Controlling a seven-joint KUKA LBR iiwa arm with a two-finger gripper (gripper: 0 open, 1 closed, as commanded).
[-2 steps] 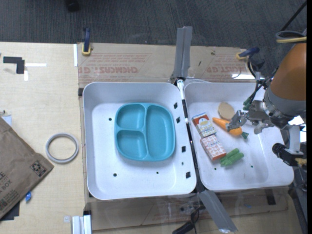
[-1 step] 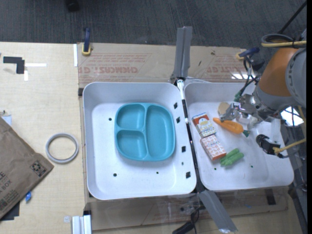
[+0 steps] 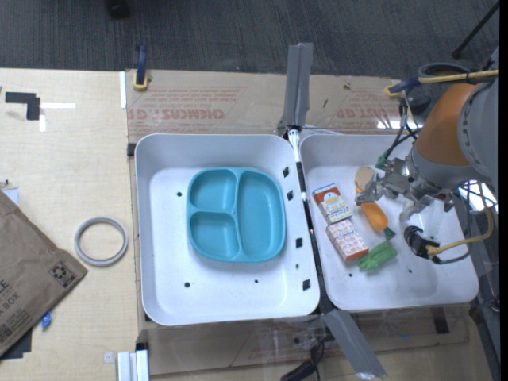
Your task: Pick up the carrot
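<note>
The carrot (image 3: 374, 215) lies in the right bin (image 3: 397, 292), its long axis slanting from upper left to lower right, green top (image 3: 378, 257) nearer the camera. The gripper (image 3: 390, 187) hovers just above its upper end; whether it is clenched or released I cannot tell. Two small cartons (image 3: 340, 221) lie beside it. The left bin (image 3: 159, 236) holds a teal divided plate (image 3: 236, 214).

The carrot (image 3: 374, 215) lies just below the fingers (image 3: 386, 182), two cartons (image 3: 340, 221) to their left, in the right bin (image 3: 397, 296).
</note>
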